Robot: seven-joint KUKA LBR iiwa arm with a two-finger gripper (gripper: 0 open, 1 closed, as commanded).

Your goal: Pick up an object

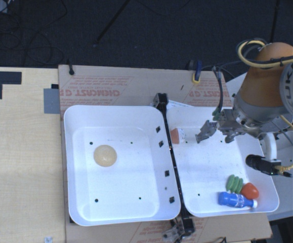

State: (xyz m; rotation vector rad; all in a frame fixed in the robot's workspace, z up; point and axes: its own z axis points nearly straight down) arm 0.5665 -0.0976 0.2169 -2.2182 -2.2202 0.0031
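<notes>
My gripper (216, 137) hangs over the upper middle of the right bin (207, 214), its fingers spread open with nothing between them. A small reddish block (175, 135) lies to its left, close to the divider. In the bin's near right corner sit a green object (234, 183), a red-orange object (250, 190) and a blue bottle (236, 200) lying on its side. A pale cream round object (105, 155) rests in the left bin (70, 186).
The black divider rail (169, 156) runs between the two bins. The orange-banded arm (267, 80) and its cables fill the upper right. A black fitting (261, 163) juts over the right bin's right rim. Cardboard (116, 85) lies under the bins.
</notes>
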